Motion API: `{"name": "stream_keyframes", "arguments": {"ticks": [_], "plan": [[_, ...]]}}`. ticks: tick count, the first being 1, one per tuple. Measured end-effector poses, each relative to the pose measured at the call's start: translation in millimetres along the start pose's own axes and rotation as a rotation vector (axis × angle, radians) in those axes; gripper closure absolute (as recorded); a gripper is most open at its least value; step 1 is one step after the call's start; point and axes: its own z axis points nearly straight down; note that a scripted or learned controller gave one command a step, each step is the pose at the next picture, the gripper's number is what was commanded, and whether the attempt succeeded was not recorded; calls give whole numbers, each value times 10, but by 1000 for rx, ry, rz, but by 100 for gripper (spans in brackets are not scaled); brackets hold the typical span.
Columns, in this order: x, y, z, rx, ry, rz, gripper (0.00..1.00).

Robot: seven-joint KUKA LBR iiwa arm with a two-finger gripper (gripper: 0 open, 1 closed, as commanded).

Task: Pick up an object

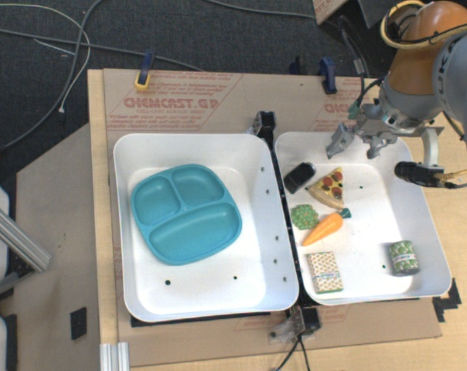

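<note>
Gripper [356, 140], fingers spread and holding nothing, hangs over the right bin [423, 230] just above the pizza slice [328, 188]. Slice judged light, rigid, smooth plastic; best pinched across its narrow sides.

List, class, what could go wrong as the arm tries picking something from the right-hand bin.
1. The pizza slice, black block, broccoli and carrot crowd together, so the gripper may catch two or knock one aside.
2. The black block lies near the bin wall, which may block a finger.
</note>
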Motion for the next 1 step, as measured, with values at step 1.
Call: {"name": "stream_keyframes", "arguments": {"ticks": [1], "plan": [[101, -7, 536, -1, 0, -1, 0]]}}
